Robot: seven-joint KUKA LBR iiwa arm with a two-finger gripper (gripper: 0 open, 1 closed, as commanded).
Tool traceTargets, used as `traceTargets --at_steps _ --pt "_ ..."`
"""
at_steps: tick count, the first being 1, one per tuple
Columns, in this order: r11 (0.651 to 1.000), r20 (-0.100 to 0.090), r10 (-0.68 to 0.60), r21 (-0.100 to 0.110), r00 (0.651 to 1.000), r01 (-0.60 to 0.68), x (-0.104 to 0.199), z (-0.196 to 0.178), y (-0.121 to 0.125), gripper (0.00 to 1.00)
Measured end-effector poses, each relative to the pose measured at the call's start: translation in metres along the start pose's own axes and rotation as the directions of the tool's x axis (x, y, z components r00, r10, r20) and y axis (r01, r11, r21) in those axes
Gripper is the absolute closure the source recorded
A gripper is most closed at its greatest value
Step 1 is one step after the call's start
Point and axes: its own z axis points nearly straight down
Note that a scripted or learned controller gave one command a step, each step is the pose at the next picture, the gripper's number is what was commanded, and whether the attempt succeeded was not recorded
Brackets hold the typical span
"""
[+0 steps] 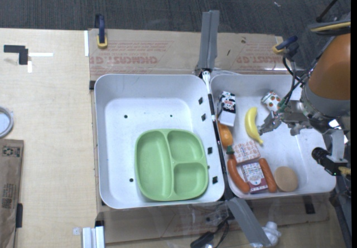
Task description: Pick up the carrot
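The carrot is a short orange piece lying against the left wall of the right bin, just below a black and white carton. My gripper hangs over the middle of the right bin, right of a yellow banana and well to the right of the carrot. Nothing shows in its grasp. The grey arm with its orange band comes in from the right edge.
The right bin also holds a spotted white ball, a snack packet, two reddish sausage-like pieces around a labelled pack, and a round tan disc. A green divided plate sits in the left bin.
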Motion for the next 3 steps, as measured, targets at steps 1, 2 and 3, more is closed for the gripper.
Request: traceTargets --at_steps 1,2,3 --pt "0.981 0.0 0.193 -0.001 0.981 -0.193 0.039 0.081 0.017 0.0" --pt "0.98 0.0 0.197 0.001 0.98 -0.197 0.038 0.072 0.017 1.0" --pt "0.988 0.001 -0.153 -0.002 0.988 0.153 0.074 -0.019 -0.042 1.0"
